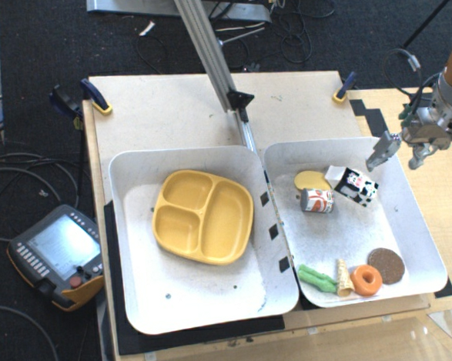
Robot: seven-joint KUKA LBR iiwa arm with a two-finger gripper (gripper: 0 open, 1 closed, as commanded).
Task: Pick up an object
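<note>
The pick has not begun: the grey two-finger gripper [399,153] hangs at three o'clock over the right white bin's rim [423,224], fingers spread apart, holding nothing. Nearest lies the black-and-white printed carton [353,184], touching a small red-labelled can [318,200] and a yellow round piece [311,181]. At five o'clock sit an orange ring [366,279], a brown disc [386,265] and a green pod [317,278]. The yellow divided plastic plate [203,216] fills the left bin.

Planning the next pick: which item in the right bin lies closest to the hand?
The black-and-white carton, at the bin's upper right, just below-left of the hand. The can and yellow disc lie farther left.
</note>
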